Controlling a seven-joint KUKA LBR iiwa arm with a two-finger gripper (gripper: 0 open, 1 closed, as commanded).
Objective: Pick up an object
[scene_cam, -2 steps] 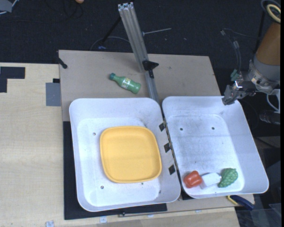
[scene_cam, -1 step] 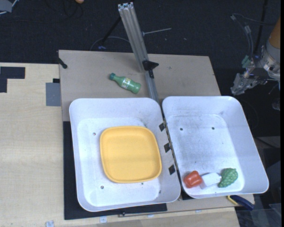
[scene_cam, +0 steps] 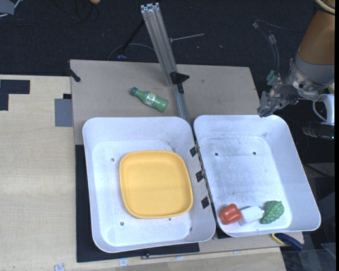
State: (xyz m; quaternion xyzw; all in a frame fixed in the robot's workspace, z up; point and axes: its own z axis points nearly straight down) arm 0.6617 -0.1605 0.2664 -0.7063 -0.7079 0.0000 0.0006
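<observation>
Seen from above at a slant, two shallow white bins sit side by side on a bench. The left bin [scene_cam: 96, 151] holds a square yellow plate [scene_cam: 156, 183], lying flat near its middle. The right bin [scene_cam: 243, 157] has three small things bunched along its near edge: a red pepper-like toy [scene_cam: 230, 213], a small white block [scene_cam: 251, 214] just beside it, and a green bumpy toy [scene_cam: 272, 212] touching the block's other side (it resembles a bunch of grapes, though it is too small to be sure).

The arm [scene_cam: 316, 44] reaches in from the right, orange band above a grey wrist. Its gripper [scene_cam: 269, 105] hangs over the far right corner of the right bin, well apart from the three toys. Whether it is released or clenched cannot be told; nothing shows in its grasp.

Beyond the bins, a small green bottle [scene_cam: 149, 99] lies on its side on the board, near a slanted metal rail [scene_cam: 165, 49].
</observation>
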